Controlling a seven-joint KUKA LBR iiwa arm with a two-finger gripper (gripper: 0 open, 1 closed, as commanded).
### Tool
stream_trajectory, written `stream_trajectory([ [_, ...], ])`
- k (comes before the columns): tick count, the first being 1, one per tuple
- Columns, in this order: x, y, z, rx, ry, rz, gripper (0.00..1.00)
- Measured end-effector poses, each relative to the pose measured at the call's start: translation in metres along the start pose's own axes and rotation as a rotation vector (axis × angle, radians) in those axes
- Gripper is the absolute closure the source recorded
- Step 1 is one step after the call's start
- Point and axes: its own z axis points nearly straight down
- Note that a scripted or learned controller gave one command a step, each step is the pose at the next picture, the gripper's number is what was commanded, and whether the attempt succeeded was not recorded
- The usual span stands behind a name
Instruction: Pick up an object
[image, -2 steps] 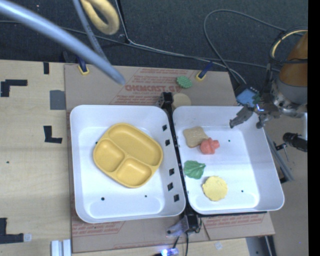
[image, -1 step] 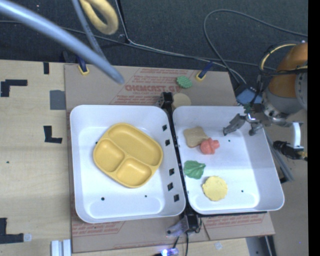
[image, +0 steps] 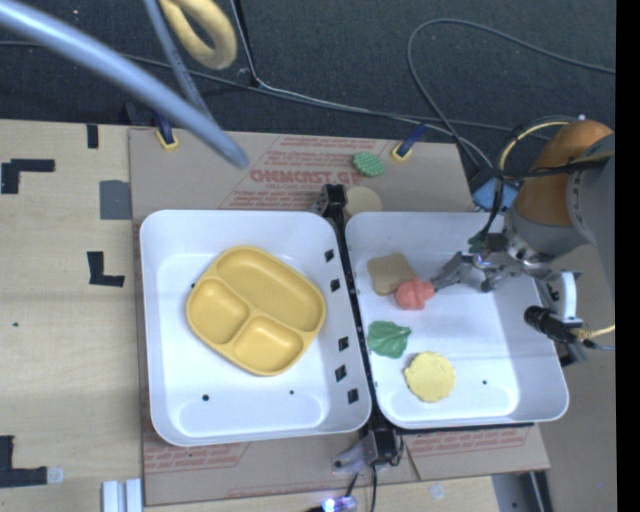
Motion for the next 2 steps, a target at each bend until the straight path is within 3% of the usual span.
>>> stream_trajectory([
  [1, 0.000, 0.001, 0.013, -0.006, -0.003, -0.001, 0.00],
  [2, 0.000, 0.002, 0.001, -0.011, -0.005, -0.002, 1.00],
])
